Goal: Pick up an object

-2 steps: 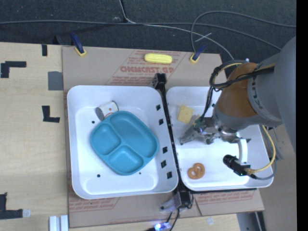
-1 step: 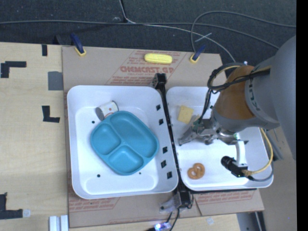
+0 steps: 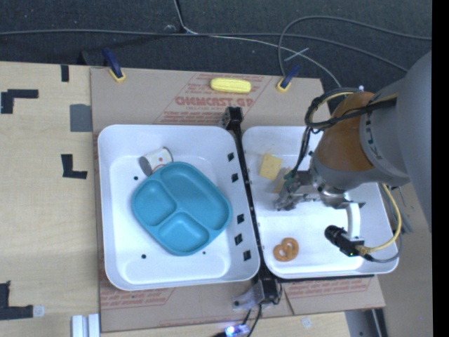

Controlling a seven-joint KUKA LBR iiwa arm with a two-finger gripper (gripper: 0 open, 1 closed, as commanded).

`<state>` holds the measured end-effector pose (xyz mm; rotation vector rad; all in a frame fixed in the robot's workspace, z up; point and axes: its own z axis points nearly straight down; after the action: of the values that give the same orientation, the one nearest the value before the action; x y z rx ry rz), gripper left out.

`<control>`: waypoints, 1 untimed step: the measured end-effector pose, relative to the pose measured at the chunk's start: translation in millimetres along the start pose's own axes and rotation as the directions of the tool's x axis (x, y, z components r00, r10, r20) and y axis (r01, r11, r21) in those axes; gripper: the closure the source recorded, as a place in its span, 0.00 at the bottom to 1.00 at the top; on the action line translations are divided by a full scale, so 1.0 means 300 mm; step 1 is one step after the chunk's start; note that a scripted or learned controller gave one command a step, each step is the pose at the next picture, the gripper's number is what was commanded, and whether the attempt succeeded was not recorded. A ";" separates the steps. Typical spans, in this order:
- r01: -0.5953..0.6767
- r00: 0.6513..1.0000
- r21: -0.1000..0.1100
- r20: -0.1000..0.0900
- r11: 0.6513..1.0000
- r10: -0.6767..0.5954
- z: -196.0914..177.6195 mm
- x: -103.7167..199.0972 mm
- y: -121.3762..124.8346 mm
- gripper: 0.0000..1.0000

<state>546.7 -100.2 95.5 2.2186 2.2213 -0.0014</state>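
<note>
Looming at the right, the grey arm with its orange band reaches down into the right bin, and you see its gripper low over the bin floor just below a pale yellow block. You cannot tell how far the claw is open, since the wrist hides most of it, and nothing is visibly between its parts. Judging by that pose, the block looks like the likeliest target: it lies near the bin's left wall, just beside the gripper, though contact is unclear. It is roughly square, so it has no clear long axis; its edges sit slightly turned against the bin walls, which you may want to match with the wrist.

A small brown pretzel lies flat nearer the front wall, well apart from the gripper; it is round and points no way in particular.

In the left bin a blue divided plate lies flat with its 3 compartments up, long axis running diagonally, and a small cup on its side touches its far edge. A yellow corn cob lies crosswise on the cardboard behind both bins
</note>
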 end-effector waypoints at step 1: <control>0.000 1.000 -0.003 -0.001 1.000 0.000 -0.208 -0.013 -0.001 1.00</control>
<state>546.2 -104.0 157.9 2.2181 2.2201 0.0034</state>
